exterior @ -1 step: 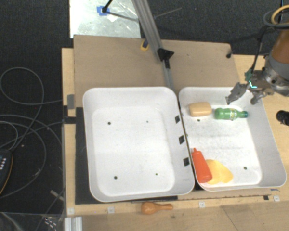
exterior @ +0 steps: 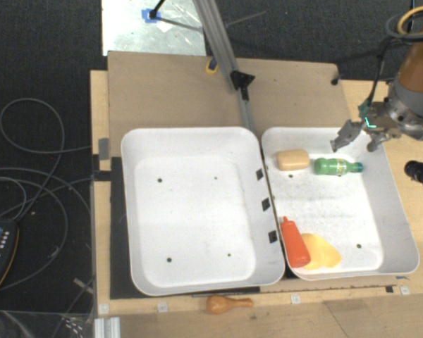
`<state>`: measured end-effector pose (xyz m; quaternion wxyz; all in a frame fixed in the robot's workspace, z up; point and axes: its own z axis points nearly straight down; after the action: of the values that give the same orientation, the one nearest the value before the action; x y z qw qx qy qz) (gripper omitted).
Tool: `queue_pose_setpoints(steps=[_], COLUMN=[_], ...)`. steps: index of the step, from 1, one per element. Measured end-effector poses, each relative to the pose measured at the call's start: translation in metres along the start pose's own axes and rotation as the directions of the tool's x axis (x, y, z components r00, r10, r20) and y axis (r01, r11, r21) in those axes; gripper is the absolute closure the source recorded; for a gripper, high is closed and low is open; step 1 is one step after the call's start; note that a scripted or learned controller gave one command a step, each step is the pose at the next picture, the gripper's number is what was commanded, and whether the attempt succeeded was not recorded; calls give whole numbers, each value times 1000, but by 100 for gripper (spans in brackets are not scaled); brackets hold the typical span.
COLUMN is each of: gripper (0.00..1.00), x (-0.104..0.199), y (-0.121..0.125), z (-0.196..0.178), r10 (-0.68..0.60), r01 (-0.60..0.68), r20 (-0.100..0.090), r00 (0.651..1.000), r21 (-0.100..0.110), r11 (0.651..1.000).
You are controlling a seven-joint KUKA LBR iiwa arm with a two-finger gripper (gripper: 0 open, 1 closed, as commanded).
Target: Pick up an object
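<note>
A green bottle (exterior: 337,166) is seen lying on its side in the right bin (exterior: 388,210), just right of a tan block (exterior: 293,160). Above the bottle, the gripper (exterior: 359,138) is held with its fingers spread, nothing between them. Nearer than the bottle, an orange bottle (exterior: 293,242) is seen touching a yellow object (exterior: 322,251).

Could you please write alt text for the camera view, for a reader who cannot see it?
The open gripper hovers above the right bin, which holds a green bottle, a tan block, an orange bottle and a yellow object. The left bin lies beside it.
</note>
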<state>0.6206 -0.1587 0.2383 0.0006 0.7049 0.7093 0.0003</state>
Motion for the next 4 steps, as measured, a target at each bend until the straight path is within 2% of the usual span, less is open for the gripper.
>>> queue_pose_setpoints(steps=[1,3,4], gripper=[0,0,100], x=[-6,4,3], y=[-8,-4,-2], z=[56,150,136], r10=[7,4,5], r01=[-7,-4,-5], r20=[-1,-1,0], r00=[1000,1000,1000], r21=[4,3,-3], r11=[1000,1000,1000])
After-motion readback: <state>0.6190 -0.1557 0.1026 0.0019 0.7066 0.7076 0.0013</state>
